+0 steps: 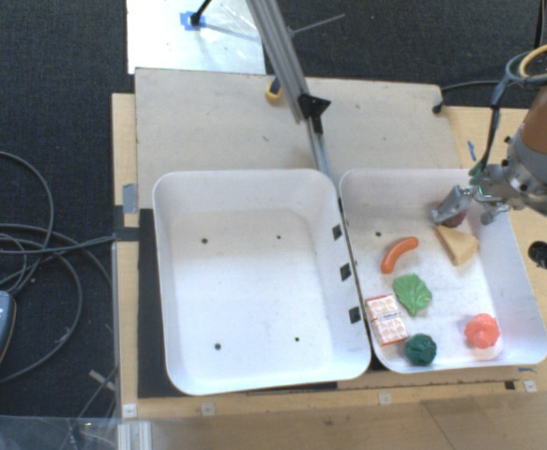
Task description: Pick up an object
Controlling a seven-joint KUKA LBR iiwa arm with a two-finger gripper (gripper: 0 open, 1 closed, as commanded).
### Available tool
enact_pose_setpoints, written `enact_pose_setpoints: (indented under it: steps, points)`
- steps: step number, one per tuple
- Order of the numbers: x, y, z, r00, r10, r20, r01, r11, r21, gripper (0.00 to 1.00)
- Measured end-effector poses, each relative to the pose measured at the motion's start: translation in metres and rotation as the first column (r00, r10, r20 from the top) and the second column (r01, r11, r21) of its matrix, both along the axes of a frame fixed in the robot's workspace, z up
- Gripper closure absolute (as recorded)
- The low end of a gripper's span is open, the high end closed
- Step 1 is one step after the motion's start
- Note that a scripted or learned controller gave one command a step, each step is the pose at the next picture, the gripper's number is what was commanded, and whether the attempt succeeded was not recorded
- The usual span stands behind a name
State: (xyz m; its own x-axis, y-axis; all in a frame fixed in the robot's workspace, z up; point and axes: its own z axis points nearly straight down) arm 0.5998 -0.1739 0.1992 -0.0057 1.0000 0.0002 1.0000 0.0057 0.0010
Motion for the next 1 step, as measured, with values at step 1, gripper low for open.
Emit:
enact_pose_setpoints:
  steps: [1]
  points:
    - [0.0000, 0.0000, 0.0000, 1.000, 0.000, 0.000, 0.000, 1.000, 0.000, 0.00]
